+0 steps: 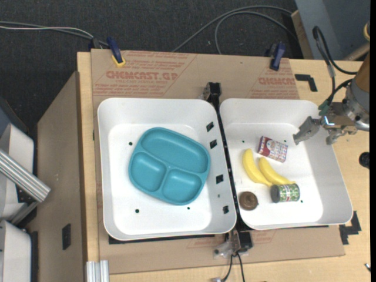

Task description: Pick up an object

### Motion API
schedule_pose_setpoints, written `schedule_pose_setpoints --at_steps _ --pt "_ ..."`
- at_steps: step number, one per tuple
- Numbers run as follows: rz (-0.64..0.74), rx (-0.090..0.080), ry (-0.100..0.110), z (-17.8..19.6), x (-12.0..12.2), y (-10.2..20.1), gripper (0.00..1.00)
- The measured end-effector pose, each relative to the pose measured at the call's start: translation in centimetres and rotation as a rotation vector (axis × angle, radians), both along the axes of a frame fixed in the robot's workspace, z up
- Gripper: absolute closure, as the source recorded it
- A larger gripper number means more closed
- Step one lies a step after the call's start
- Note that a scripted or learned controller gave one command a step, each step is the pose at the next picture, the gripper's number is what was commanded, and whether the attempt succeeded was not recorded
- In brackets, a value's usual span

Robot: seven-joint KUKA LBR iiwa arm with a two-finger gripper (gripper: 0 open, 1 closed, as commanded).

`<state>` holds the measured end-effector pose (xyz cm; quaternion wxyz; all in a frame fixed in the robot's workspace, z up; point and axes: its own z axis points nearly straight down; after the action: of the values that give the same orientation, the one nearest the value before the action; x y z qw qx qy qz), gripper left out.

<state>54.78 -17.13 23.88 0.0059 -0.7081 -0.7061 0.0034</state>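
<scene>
Landmark: going with the right bin (329, 175), the shallow white one on the desk (59, 134), and placing everything off that.

Gripper: the gripper (320, 128) sits over the right bin's upper right corner, right about at the rim. One grey finger (305, 130) pokes out toward the bin's middle, and the second is a bit murky from this angle, but the two look spread apart with nothing between them, so released and holding nothing.

Arm: comes in from beyond the right bin's right edge, grey, with a bit of orange (365, 75) showing above the wrist.

Carton: small red and white carton (272, 148), lying near the middle of the right bin, a little toward the back. Closest thing to the gripper, but clearly apart from it.

Bananas: two yellow bananas (261, 168) side by side, just in front of the carton, slanting toward the bin's front right.

Can: little green can (285, 192) on its side at the front end of the bananas, touching or nearly so.

Brown thing: a round brown object (249, 201) near the right bin's front left corner, just left of the can. Can't tell what it is.

Plate: teal divided plate (169, 165) in the left bin (111, 157), which butts up against the right bin's left wall.
</scene>
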Motion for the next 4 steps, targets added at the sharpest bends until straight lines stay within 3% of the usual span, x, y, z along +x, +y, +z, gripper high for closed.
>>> schedule_pose_setpoints --at_steps 1,3,4 --pt "0.003 -0.003 -0.012 0.6 0.3 0.0 0.00" --pt "0.004 0.000 -0.007 -9.4 0.3 0.7 0.00" --pt "0.000 -0.003 -0.014 -14.8 0.3 -0.3 0.00"
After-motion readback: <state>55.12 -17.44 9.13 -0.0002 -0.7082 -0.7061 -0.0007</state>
